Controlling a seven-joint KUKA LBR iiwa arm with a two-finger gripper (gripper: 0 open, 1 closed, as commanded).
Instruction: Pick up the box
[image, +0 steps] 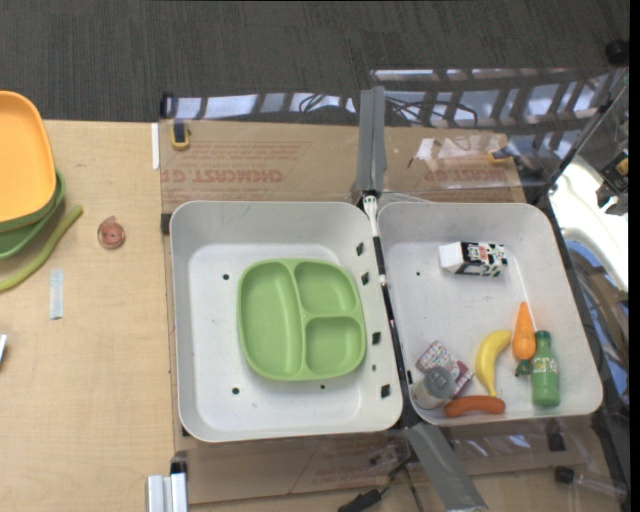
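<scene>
A small white box with black markings lies on its side near the back of the right bin. Nothing touches it and bare bin floor surrounds it.
The right bin's front holds a banana, a carrot, a green bottle, a red sausage, a small packet and a grey round piece. A green divided plate lies in the left bin. Orange and green plates sit at far left.
</scene>
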